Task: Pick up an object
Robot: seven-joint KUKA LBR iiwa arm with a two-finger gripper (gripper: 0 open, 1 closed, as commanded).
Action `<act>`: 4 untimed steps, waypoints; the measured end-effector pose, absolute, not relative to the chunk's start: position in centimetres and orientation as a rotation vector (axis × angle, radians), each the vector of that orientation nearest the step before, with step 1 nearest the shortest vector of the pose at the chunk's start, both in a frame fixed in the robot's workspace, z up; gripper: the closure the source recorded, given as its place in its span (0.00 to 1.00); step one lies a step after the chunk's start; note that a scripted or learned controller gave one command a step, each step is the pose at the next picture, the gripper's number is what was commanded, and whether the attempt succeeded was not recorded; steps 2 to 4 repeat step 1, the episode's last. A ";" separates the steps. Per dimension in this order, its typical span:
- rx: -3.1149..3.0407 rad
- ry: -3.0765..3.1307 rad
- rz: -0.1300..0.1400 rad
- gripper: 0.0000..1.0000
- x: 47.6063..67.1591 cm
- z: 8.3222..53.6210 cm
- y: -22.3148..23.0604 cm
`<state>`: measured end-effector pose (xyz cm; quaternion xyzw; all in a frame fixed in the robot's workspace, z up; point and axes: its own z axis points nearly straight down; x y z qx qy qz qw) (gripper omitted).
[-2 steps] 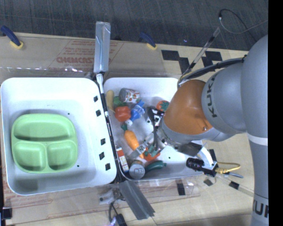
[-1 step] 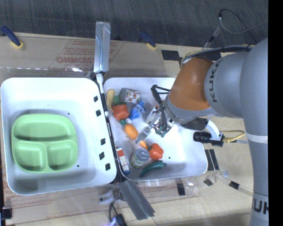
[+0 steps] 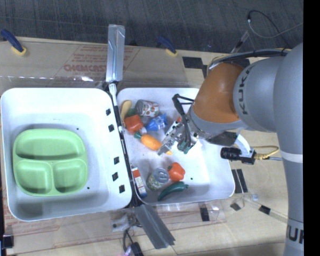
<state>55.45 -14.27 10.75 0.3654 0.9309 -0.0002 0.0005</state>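
A: Where is the gripper (image 3: pixel 173 141) seen, and how are its fingers set?

B: It is seen low over the middle of the right bin (image 3: pixel 216 181). Whether anything is pinched cannot be told.

A: What lies nearest it?

B: An orange carrot-shaped piece (image 3: pixel 151 142), just beside it toward the bin's left wall, its long axis slanted from upper left to lower right.

A: And the rest?

B: A green pepper (image 3: pixel 173 191) is laid along the near edge. A green divided tray (image 3: pixel 50 161) is held in the left bin (image 3: pixel 21 106). Both bins are carried on a cardboard-covered bench (image 3: pixel 149 57)
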 end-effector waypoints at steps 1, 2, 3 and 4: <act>1.469 2.775 0.000 1.00 61.0 19.8 -11.3; 1.469 2.775 0.000 1.00 61.0 19.8 -11.3; 1.469 2.775 0.000 1.00 61.0 19.8 -11.3; 1.469 2.775 0.000 1.00 61.0 19.8 -11.3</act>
